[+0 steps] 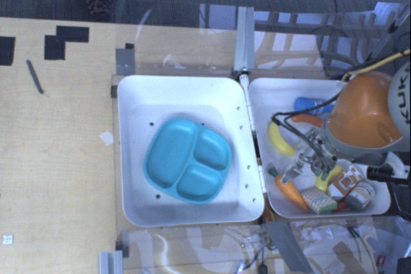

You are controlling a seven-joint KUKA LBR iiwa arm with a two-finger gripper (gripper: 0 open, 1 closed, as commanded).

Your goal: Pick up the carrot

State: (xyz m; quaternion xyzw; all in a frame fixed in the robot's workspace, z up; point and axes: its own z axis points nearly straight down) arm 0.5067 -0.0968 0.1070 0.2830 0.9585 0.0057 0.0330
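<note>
The small orange carrot with a green stub (290,192) lies in the right-hand shallow white plastic bin (270,96), near that bin's front left corner, slanting toward the front wall. Just beside the carrot, deeper into the bin, sits a tan block with a speckled face (319,201), and beyond that a small printed carton in red and white (347,183) and a grey-lidded can (361,196). A curved yellow banana (280,139) rests behind the carrot, toward the bin's back, with a blue object (309,104) further back still.

The grey arm with its orange band (364,113) reaches over this bin, and the metal pincer (302,167) hangs just above and behind the carrot; I cannot tell how it is set.

The left-hand white bin (128,157) holds a light blue divided plastic plate (188,159), well apart from the carrot.
</note>
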